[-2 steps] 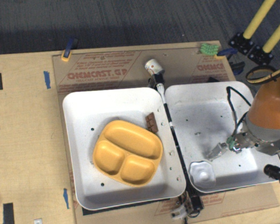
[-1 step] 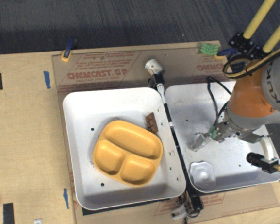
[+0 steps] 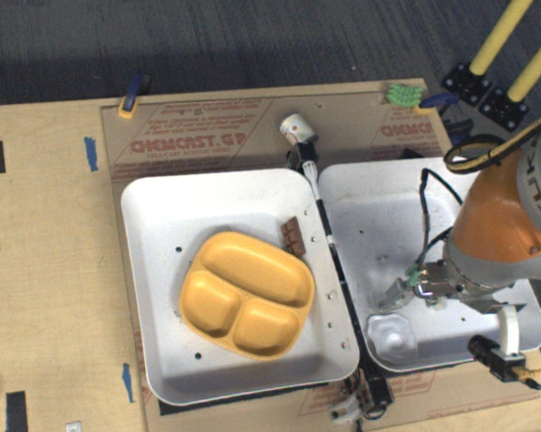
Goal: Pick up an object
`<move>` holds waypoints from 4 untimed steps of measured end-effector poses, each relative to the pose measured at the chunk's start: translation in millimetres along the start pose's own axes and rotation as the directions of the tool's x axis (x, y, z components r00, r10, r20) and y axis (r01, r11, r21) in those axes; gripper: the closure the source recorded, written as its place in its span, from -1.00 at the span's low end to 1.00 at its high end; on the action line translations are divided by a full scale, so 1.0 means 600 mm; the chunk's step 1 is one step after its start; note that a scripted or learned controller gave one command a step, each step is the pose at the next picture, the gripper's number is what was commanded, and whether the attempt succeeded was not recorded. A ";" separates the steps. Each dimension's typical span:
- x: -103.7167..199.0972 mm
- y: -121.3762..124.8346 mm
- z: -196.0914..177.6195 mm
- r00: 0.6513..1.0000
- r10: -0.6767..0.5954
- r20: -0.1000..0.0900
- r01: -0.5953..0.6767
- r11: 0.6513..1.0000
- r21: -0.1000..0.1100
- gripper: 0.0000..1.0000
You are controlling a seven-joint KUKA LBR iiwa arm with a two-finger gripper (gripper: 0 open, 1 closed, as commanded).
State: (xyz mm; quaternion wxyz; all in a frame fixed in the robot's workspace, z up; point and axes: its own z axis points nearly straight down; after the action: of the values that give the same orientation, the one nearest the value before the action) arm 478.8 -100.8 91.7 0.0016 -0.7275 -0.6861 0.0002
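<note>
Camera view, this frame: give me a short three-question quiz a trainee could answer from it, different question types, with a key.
1. True or false: the yellow divided tray lies in the right bin.
2. Multiple choice: the gripper is over which place? A) the left bin B) the right bin C) the cardboard sheet
3. Fill in: near the gripper, at the right bin's front, lies a small ____ cup.

Key: 1 false, the tray is in the left bin. 2 B. 3 clear; it lies just below the gripper in the picture, and whether the two touch cannot be told.
</note>
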 end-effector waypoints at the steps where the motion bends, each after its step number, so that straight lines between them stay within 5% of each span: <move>1: -0.055 0.104 0.010 0.960 0.278 0.001 -0.278 0.960 -0.005 -1.00; 2: -0.121 0.154 0.010 0.983 -0.184 0.004 0.184 0.983 -0.004 -1.00; 3: -0.068 0.189 -0.096 0.994 0.105 0.002 -0.105 0.994 -0.003 -1.00; 4: -0.016 0.047 0.011 0.975 0.221 0.000 -0.221 0.975 0.000 -1.00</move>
State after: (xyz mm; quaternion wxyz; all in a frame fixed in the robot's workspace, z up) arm 506.2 -112.3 84.8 0.0015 -0.7993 -0.6009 0.0005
